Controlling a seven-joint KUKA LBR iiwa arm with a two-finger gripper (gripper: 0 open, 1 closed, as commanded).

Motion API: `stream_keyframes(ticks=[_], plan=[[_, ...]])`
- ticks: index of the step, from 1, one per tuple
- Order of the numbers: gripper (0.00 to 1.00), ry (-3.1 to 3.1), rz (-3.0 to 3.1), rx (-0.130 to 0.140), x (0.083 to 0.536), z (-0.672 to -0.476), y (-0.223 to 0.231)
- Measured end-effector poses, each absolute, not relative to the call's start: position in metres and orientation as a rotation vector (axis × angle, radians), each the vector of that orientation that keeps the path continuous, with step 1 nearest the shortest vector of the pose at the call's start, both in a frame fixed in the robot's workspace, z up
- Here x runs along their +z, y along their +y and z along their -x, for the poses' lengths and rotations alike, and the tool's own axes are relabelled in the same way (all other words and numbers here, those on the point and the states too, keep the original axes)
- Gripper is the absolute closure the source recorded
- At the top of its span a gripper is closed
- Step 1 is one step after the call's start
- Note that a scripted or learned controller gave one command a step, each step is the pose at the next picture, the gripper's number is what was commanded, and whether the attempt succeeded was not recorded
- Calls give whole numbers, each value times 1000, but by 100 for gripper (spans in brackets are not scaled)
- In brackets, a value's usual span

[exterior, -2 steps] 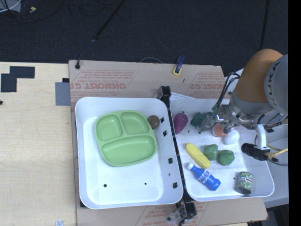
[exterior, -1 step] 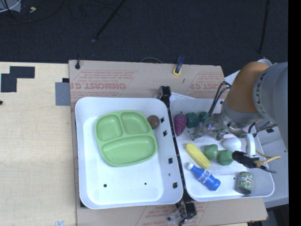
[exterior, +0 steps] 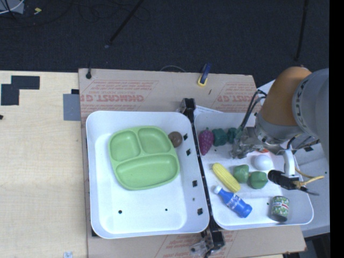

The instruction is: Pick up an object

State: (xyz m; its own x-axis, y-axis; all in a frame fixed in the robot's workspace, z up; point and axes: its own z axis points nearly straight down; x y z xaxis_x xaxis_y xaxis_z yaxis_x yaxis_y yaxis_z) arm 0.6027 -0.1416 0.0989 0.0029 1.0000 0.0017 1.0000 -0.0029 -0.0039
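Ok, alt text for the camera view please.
A grey arm reaches from the right over the right bin, which holds toy corn, a blue bottle, grapes and a can. The left bin holds a green divided plate.

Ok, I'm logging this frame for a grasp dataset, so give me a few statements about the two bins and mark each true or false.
1. The green tray lies in the left bin. True.
2. The corn lies in the left bin. False: it lies in the right bin, beside the blue bottle.
3. The grapes sit near the divider between the bins. True.
4. The can sits at the right bin's far left corner. False: it sits near the front right corner.
5. A brown ball rests by the tray's right edge. True.
6. The gripper holds the bottle. False: the bottle lies apart from it.
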Motion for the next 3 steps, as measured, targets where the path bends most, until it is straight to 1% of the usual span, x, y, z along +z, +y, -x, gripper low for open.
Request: stream_keyframes(ticks=[2,3], plan=[[100,-2223,2222,-2,224,-606,-139],[100,-2223,2219,0,227,-606,-139]])
